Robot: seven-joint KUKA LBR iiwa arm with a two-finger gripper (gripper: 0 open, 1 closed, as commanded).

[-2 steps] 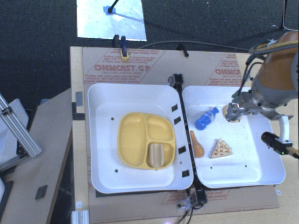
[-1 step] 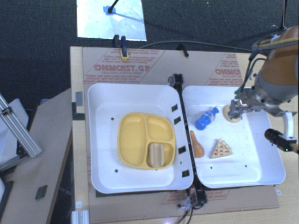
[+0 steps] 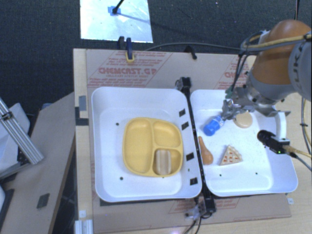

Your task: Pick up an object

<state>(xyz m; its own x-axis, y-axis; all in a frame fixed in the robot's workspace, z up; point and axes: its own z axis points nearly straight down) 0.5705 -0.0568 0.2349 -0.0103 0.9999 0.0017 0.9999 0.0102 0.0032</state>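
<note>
My gripper hangs low over the upper middle of the right bin. Just below and to its left lies a small blue bottle-like thing, tilted, with its upper end right at the gripper's tip; I cannot see whether it is gripped. A pale beige round piece lies immediately to the gripper's right. An orange drumstick-shaped piece rests near the bin's left wall. Beside it sits a tan waffle-patterned wedge.
The left bin holds a yellow divided plate with a toy hot dog in its lower right compartment. A black divider with clips runs between the bins. The arm's orange wrist looms over the right bin's far corner.
</note>
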